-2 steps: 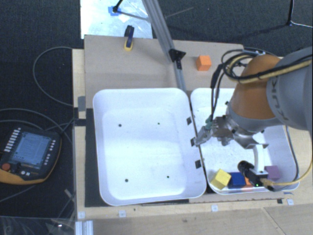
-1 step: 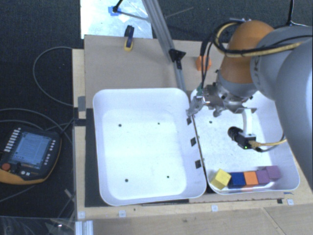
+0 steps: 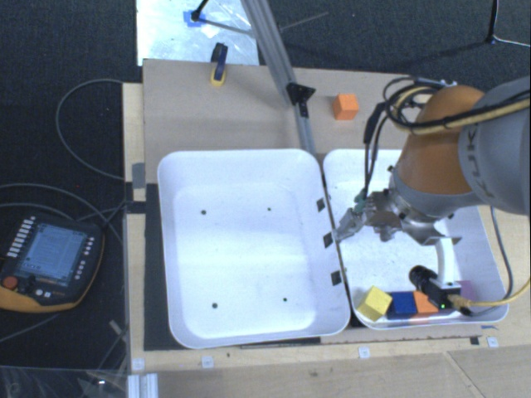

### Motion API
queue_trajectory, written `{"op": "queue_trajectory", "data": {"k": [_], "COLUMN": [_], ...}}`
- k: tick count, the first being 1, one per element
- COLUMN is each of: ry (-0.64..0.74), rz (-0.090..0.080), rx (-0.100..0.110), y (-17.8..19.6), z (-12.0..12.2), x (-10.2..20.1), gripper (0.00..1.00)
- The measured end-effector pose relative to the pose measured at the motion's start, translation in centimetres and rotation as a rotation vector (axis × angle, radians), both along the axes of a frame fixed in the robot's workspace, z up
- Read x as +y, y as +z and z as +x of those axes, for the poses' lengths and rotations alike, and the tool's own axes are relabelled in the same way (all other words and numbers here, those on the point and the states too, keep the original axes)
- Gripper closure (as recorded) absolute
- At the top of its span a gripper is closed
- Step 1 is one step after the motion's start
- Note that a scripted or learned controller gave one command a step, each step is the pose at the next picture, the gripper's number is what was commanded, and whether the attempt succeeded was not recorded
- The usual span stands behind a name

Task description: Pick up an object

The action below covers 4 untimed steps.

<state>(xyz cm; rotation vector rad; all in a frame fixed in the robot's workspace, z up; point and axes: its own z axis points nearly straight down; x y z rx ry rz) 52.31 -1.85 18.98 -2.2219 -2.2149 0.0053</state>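
1. The gripper (image 3: 348, 224) hangs low at the left wall of the right bin (image 3: 365, 172); whether it is spread or closed cannot be told.
2. A yellow block (image 3: 375, 303), a blue block (image 3: 403, 305) and an orange block (image 3: 425, 304) lie along the bin's near edge.

The gripper (image 3: 348, 225) hung at the left side of the right bin (image 3: 365, 259), where a yellow block (image 3: 375, 303), blue block (image 3: 404, 305) and orange block (image 3: 425, 304) lined the near wall.

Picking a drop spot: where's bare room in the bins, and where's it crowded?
Left bin: whole floor bare, rim to rim. Right bin: bare at the far end, behind the gripper. Crowded along its near rim: yellow block, blue block, orange block side by side.
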Motion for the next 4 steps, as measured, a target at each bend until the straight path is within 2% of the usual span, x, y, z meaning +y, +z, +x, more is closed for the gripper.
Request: {"op": "queue_trajectory", "data": {"k": [1, 2, 3, 4], "ry": [0.012, 0.000, -0.003, 0.001], "rz": [-0.001, -0.002, -0.001, -0.004], "rx": [-0.014, -0.007, 0.000, -0.016], "y": [0.2, 3.6, 1.9, 11.8], "z": [14.1, 9.5, 1.6, 1.6], "x": [0.8, -3.3, -6.6, -9.8], "gripper": [0.00, 0.00, 0.00, 0.00]}}
